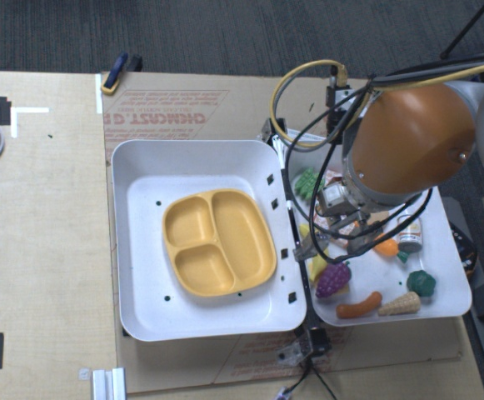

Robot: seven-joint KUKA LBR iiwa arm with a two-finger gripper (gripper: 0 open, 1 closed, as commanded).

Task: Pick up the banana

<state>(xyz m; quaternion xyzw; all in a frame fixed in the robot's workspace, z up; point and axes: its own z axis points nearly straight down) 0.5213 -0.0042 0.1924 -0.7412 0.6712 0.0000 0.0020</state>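
The banana is a yellow piece at the left edge of the right bin, mostly covered by the arm and its cables. My gripper hangs low in that bin just right of the banana, under the big orange wrist band. The wrist and cables hide its tip, and I cannot tell whether it touches the banana.
Purple grapes, a red sausage, a cone, a green piece, an orange piece and a small can lie around the gripper. A green leafy toy sits behind it. The left bin holds a yellow divided plate.
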